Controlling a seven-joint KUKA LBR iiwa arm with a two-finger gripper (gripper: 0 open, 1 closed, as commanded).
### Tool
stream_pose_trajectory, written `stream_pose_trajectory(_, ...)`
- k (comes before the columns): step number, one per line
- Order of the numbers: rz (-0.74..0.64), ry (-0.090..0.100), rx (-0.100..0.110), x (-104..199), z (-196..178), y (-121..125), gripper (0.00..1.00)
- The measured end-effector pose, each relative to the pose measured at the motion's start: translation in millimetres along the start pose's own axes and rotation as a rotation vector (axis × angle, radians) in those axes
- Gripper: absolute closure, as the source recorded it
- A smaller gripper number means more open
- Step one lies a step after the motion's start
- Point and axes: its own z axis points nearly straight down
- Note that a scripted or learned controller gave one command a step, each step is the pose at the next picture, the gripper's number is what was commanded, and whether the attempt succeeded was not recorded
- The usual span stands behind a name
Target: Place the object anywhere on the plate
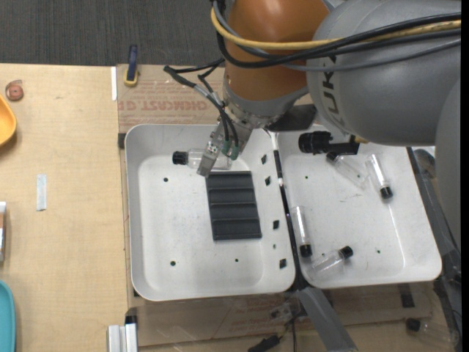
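A black ribbed plate (234, 205) lies flat in the middle of the left bin (146, 218). Just beyond its far left corner a clear tube with a black cap (187, 158) sits sideways, cap pointing left. My gripper (209, 160) reaches down from the big orange and grey wrist and is shut on the tube's right end. The tube is beside the plate's far edge, not over its ribs.
The right bin (410, 262) holds several clear tubes with black caps, among them one at the far right (379, 176), one along the left wall (299, 229) and one near the front (331, 259). A wooden bench top (58, 196) lies left of the bins.
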Motion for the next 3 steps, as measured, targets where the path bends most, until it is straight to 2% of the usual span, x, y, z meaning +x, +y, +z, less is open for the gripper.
stream_pose_trajectory(1,0.038,0.001,0.000,16,58,2,1.00)
stream_pose_trajectory(2,0.096,-0.001,-0.001,40,7,13,1.00)
stream_pose_trajectory(3,-0.207,0.000,-0.001,88,4,1,1.00)
